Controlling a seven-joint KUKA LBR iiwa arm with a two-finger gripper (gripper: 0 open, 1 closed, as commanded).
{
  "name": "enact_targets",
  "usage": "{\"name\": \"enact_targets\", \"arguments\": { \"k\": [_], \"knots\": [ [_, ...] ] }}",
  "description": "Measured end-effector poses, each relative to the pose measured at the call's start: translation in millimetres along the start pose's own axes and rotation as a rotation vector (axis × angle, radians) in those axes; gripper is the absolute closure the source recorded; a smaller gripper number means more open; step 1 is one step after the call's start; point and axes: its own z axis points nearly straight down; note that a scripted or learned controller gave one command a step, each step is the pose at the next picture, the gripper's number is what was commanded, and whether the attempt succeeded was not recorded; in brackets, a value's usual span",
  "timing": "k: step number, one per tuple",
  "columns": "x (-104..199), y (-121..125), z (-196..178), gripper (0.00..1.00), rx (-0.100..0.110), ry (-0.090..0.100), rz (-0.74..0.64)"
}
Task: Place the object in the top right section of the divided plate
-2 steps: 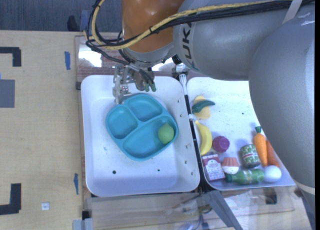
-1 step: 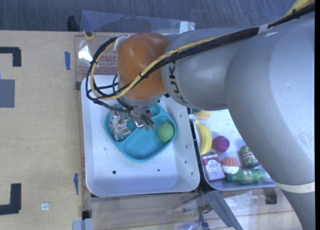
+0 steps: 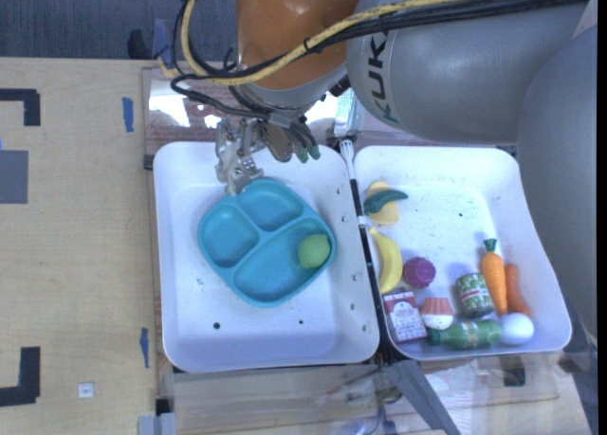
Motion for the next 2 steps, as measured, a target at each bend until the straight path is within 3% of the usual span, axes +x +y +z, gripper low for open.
{"name": "enact_targets", "arguments": {
  "k": [1,2],
  "knots": [
    [15.1,-8.1,141.0,1.0,-0.003,0.014,-0.144],
    [46.7,-14.1,129.3,1.0,-0.002,0.007,-0.188]
  ]
}}
